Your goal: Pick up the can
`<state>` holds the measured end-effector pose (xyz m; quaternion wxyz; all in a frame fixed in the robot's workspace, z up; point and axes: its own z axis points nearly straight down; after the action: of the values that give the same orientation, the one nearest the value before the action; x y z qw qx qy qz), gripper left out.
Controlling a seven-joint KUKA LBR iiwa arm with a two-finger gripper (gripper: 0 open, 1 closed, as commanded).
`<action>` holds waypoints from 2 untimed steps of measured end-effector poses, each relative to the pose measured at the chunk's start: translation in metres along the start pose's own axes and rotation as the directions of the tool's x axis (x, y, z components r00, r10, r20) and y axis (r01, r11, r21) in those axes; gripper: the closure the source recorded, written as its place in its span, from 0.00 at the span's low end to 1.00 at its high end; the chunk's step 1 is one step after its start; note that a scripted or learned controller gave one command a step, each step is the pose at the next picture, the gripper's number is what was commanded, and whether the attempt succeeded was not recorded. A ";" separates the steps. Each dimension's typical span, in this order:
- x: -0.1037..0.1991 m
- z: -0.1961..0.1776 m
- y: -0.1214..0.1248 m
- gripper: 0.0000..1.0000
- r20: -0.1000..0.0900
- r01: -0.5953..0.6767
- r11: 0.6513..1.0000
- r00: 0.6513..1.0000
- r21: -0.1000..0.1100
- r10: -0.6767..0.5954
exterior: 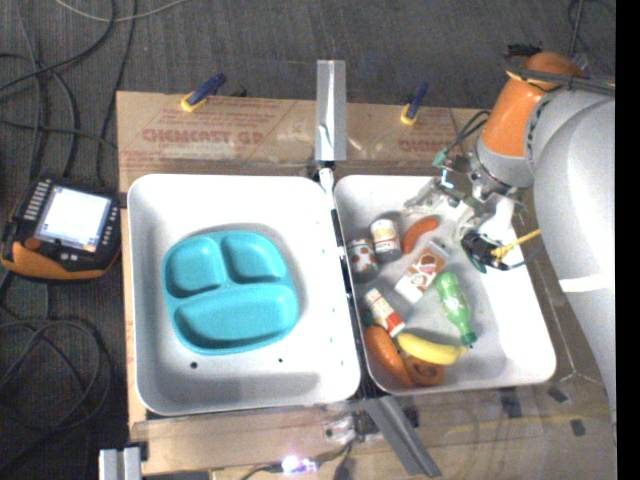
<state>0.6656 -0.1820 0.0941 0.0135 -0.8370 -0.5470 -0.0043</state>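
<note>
A blue plate [232, 290] lies in the left bin [150, 208], well left of the can [385, 236]. The can stands in the right bin [520, 338]. A sausage [421, 232] lies just right of the can. The claw [447, 190] hangs farther right and above; I cannot tell whether it is spread or pressed together.

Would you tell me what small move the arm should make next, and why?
Probably slide the gripper leftward in the view until it is above the can, since it sits by the far rim of the right bin while the can stands apart, untouched.
</note>
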 end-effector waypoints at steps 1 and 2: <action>-0.018 0.000 -0.059 0.00 0.008 -0.052 0.998 0.999 -0.032 0.052; 0.069 -0.005 -0.028 0.00 0.028 0.084 0.996 0.996 -0.013 -0.083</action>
<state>0.6675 -0.1080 0.1009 -0.0001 -0.8135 -0.5816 0.0029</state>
